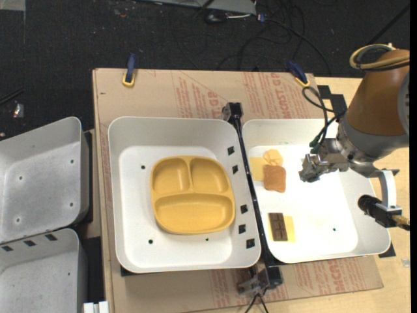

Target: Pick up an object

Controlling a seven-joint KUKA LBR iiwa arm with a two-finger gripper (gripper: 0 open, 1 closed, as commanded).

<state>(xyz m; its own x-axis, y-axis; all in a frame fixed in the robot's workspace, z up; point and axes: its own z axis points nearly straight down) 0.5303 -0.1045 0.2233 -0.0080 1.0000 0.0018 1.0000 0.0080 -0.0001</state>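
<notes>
Grey gripper [311, 172] hangs over the right white bin [339, 240]; finger state cannot be told. Just beside it lies an orange-brown bread-like block [275, 178]; yellow divided tray [193, 195] occupies left bin [130, 227].

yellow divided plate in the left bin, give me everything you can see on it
The yellow divided plate is a rounded rectangle, plain matte yellow, plastic by the look. Raised ridges split it into three compartments: two smaller ones along its far side and one wide one along its near side. It lies flat and right side up, turned slightly askew, about mid-floor in the left bin. Only the bin floor touches it.
</notes>
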